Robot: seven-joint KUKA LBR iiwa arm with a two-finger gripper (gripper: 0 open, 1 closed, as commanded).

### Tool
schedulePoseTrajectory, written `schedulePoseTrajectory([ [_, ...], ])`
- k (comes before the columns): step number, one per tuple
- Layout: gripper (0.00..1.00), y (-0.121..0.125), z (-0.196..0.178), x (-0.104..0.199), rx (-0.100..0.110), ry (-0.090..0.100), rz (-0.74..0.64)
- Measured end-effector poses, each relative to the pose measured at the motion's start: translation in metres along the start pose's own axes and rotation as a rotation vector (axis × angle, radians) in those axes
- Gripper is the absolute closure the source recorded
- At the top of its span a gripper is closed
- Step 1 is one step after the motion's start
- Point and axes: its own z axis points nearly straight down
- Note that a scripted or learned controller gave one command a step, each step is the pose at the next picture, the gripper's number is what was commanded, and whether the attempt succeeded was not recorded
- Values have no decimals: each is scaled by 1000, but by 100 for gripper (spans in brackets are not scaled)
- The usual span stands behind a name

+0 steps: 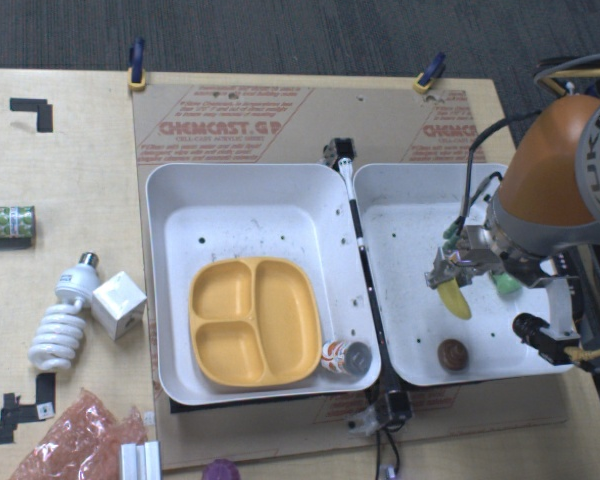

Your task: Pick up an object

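Orange-banded arm's claw [458, 268] is clamped on banana [456, 298] at right bin's [400, 348] 3 o'clock; shallow tip grip, so slippage during lift is likely.

Two white bins side by side on a bench. In the left bin [170, 218], a yellow divided plate [254, 320] toward the near edge — a small can [346, 358] tucked into the near right corner. Over the right bin [400, 208], the gripper [450, 273] above a yellow banana [456, 300]; a green thing [506, 283] just beside, a brown ball [453, 354] near the front edge. Left of the bins — a light bulb [60, 320], a white cube [119, 304].
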Motion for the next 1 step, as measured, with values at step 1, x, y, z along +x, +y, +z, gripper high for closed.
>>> schedulePoseTrajectory([
  [1,100,-19,0,0,1,0,3],
])
